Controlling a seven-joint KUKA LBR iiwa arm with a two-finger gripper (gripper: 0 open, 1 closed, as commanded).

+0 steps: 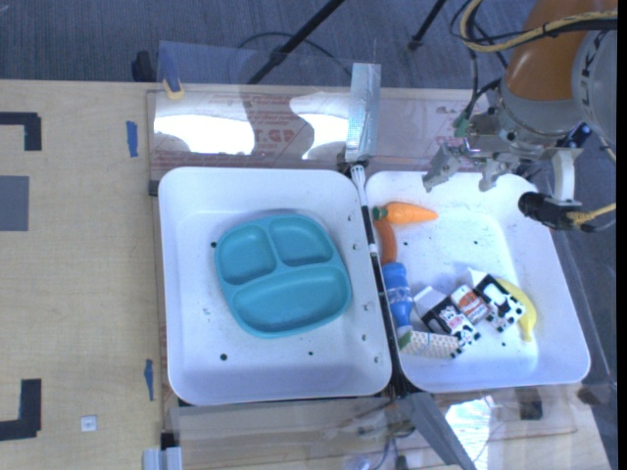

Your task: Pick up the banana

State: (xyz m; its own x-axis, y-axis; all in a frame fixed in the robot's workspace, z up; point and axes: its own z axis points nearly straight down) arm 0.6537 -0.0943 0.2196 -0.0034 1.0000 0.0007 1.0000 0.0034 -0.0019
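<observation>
Two white bins sit side by side. The left bin (186, 292) holds one blue divided plate (282, 272). The right bin (554, 346) holds one banana (525, 316) near its front right corner, partly under one black-and-white carton (468, 313), plus one carrot (409, 214) and one blue bottle (397, 295) along the left wall. My pincer (464, 171) hovers spread open and holding nothing above the right bin's back edge, well apart from the banana.
</observation>
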